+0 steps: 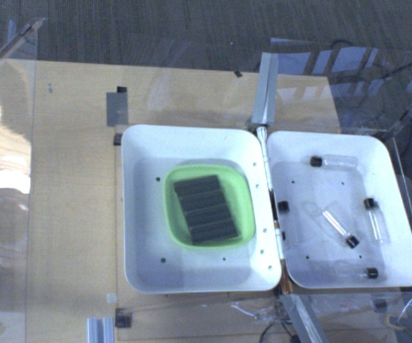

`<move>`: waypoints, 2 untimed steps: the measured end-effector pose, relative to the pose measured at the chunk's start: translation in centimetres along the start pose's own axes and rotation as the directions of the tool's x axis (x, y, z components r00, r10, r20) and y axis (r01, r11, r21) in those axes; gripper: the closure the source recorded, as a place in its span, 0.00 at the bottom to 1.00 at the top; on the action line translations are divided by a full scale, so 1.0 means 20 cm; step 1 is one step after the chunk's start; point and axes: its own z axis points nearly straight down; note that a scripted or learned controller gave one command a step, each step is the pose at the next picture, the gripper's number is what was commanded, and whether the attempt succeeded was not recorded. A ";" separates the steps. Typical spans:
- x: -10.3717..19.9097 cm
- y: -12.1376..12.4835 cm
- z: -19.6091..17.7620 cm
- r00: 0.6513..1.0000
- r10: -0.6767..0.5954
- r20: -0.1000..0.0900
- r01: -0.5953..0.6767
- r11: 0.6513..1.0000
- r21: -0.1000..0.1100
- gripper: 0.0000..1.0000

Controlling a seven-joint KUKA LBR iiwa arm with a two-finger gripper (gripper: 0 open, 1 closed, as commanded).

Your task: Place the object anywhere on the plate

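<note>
While the dark ribbed block (pixel 206 210) lies aslant on the green plate (pixel 171 199), the task looks complete.
The plate sits in the left bin (pixel 138 263), its raised rim likely keeping the block from sliding off; clear capped tubes (pixel 334 224) lie scattered in the right bin (pixel 398 191) on the counter (pixel 63 191). Whether the gripper is open or closed cannot be told.
</note>
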 end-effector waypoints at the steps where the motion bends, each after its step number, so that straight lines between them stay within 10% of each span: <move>1: -0.01 0.00 0.00 0.993 0.120 0.000 -0.120 0.993 0.001 0.00; 2: 0.00 0.00 0.00 0.974 0.228 0.000 -0.228 0.974 0.001 0.00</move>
